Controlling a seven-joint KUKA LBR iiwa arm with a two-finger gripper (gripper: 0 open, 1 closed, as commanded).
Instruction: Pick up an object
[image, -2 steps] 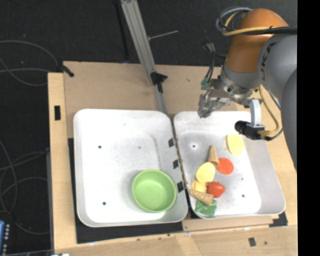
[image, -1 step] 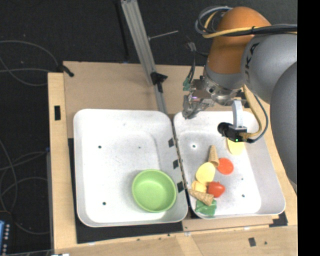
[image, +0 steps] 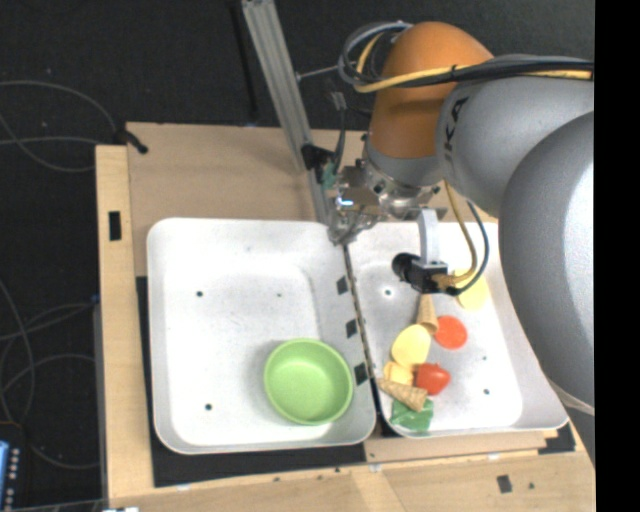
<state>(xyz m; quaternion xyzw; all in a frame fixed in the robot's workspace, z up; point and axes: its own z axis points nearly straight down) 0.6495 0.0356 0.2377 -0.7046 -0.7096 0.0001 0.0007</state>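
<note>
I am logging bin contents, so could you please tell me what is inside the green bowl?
The green bowl in the left bin shows a bare green interior; nothing is visible inside. Its near inner wall is hidden by the rim.

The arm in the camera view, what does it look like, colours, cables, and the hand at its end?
The arm is bulky, rounded and light grey, with a glossy orange band above the wrist. Yellow and black cables loop over the orange part, and more hang beside the wrist. The hand is a small metallic grey assembly with dark parts; its details are too small to tell.
</note>
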